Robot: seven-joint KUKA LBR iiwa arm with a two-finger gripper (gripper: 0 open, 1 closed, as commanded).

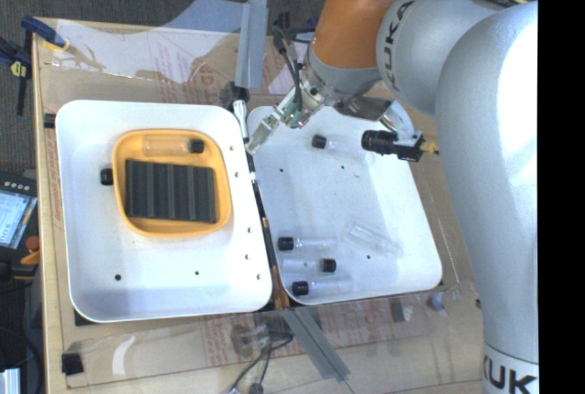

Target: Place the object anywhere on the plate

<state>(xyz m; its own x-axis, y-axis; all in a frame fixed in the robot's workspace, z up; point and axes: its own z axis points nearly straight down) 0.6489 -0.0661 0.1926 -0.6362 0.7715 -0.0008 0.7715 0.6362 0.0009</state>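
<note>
Yellow plastic marks the plate [169, 185], a rounded tray with a dark ribbed insert, sitting in the middle of the left bin [91, 273] at the left of the frame. A clear tube with a black cap [174, 145] lies along the plate's upper rim, inside the yellow border, so a task object seems to rest on the plate already. A small black cap [107, 175] sits on the bin floor just beside the plate's left edge.

Moving right, the two bins meet at centre frame on the worktop [137, 63], which shows as brown board at the upper left. The right bin [416, 246] holds the spare pieces: clear tubes with black caps [306, 266] clustered near its lower left corner, another clear tube [370, 239] lying loose toward the middle, and a lone black cap [318, 142] near the top.

At upper centre, the end effector [274, 122] hangs over the upper left corner of the right bin, close to the seam between the bins. Its tip is pale and small; whether it is wide or narrow cannot be told, and nothing is visibly held. The grey arm [484, 109] fills the right side, probably positioned for another pick from the right bin.
</note>
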